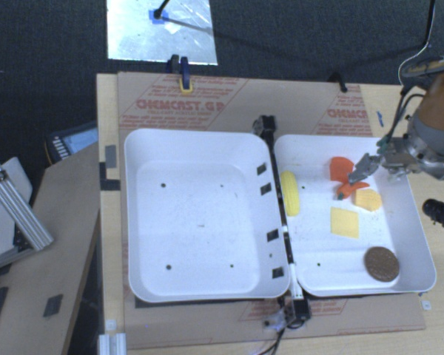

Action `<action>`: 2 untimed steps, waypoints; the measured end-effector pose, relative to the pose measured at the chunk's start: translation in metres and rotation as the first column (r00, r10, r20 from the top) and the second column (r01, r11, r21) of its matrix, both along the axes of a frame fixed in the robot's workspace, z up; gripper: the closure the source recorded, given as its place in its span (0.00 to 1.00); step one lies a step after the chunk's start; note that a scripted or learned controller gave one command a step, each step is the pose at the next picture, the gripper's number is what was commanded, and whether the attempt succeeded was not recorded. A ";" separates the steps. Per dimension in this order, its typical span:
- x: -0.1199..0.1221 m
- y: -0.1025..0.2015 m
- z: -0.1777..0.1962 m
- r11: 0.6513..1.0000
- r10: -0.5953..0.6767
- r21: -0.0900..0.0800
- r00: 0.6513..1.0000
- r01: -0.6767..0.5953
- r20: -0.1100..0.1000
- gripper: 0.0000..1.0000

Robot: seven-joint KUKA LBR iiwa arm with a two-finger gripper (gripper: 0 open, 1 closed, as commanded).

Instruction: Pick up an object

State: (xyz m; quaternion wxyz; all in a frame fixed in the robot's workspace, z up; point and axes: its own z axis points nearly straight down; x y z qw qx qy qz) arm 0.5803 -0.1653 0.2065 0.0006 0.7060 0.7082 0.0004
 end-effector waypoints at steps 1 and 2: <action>0.042 0.038 0.160 1.000 0.008 -0.004 1.000 -0.008 0.022 0.00; 0.042 0.012 0.214 1.000 -0.003 -0.003 1.000 0.003 0.008 0.00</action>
